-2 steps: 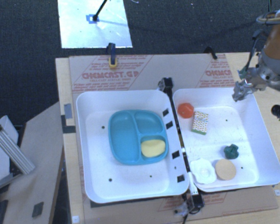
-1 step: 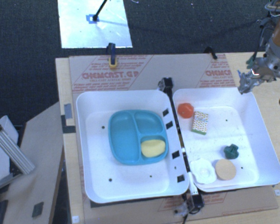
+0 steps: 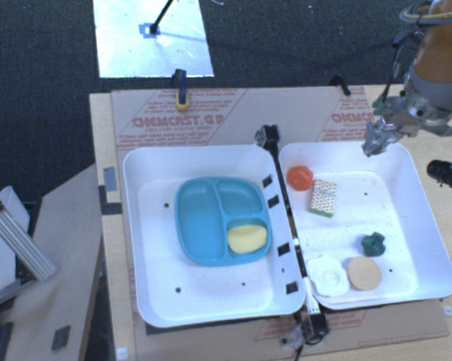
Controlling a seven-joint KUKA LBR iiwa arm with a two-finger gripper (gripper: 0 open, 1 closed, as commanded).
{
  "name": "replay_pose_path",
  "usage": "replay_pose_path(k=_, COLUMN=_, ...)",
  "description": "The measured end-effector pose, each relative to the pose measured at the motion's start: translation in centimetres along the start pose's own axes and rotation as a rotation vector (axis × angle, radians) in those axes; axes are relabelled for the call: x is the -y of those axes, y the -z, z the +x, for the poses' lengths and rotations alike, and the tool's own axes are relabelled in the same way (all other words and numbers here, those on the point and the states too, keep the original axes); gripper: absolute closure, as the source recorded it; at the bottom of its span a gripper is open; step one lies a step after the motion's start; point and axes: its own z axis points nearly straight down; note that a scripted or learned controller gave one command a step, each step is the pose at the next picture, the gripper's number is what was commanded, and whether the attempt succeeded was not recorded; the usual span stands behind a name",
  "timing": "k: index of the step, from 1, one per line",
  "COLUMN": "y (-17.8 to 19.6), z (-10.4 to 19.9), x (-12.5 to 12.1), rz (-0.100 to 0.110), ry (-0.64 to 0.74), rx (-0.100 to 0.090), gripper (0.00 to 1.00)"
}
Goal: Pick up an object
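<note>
Objects for picking: orange ball (image 3: 300, 178), patterned block (image 3: 324, 197), green piece (image 3: 373, 243), two discs, all lying in right bin (image 3: 424, 200). Gripper (image 3: 375, 143) at upper right, above bin's far rim; nothing held; finger state cannot be told. Nothing lifted yet.

The grey arm with its orange band (image 3: 439, 53) runs off the right edge, and its small gripper (image 3: 377, 139) blurs, fingers unreadable.
</note>
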Motion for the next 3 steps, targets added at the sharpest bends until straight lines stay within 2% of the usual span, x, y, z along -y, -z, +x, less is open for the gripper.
replay_pose_path(k=3, y=-3.3, z=15.6, x=0.8, rz=0.002, ry=0.001, rx=-0.001, gripper=1.00)
